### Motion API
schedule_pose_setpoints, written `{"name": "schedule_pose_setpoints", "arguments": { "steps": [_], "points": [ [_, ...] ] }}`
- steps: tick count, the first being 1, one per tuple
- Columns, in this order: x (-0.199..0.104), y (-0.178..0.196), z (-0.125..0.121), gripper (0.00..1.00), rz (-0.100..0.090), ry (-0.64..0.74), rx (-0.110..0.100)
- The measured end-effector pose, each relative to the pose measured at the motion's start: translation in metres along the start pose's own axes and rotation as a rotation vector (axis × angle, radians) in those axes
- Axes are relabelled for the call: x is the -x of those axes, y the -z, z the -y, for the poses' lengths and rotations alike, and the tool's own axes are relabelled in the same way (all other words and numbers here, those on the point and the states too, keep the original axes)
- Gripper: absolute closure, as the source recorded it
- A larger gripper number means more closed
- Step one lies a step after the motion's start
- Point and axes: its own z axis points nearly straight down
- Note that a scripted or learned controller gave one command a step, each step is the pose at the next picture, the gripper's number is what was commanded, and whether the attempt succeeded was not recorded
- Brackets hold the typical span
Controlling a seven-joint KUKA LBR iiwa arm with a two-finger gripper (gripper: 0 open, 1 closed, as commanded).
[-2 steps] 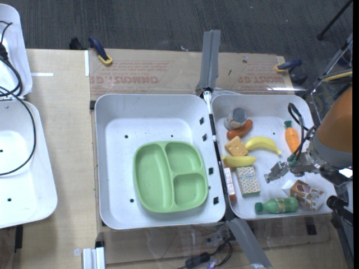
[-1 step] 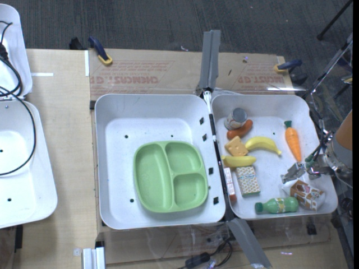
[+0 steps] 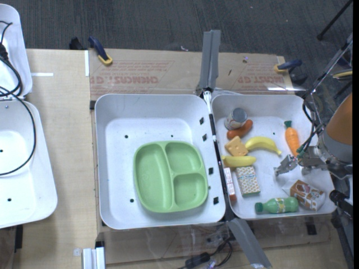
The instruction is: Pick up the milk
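Observation:
The milk [image 3: 307, 195] is a small brown-and-white carton lying on its side in the front right corner of the right bin [image 3: 263, 106]. My gripper [image 3: 285, 166] reaches in from the right and hovers low over the bin floor, a little up and to the left of the carton and not touching it. Its fingers are open and nothing is between them. The grey wrist and orange band [image 3: 342, 122] rise at the right edge.
Around the gripper in the right bin lie a green bottle [image 3: 277, 206], a carrot [image 3: 291, 139], a banana [image 3: 262, 144], a cracker box [image 3: 247, 180], cheese [image 3: 236, 147], a sausage [image 3: 240, 129] and a can [image 3: 238, 116]. The left bin holds a green divided plate [image 3: 171, 176].

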Motion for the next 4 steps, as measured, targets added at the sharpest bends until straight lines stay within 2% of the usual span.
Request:
{"name": "schedule_pose_setpoints", "arguments": {
  "steps": [1,2,3,4],
  "points": [
    [0.0,0.001,0.025,0.0,0.001,-0.042,0.004],
    [-0.001,0.001,0.025,0.0,0.002,-0.039,0.004],
    [-0.052,0.0,0.01,0.0,0.013,-0.066,0.004],
    [-0.038,0.077,0.022,0.0,0.016,0.224,0.004]
  ]
}}
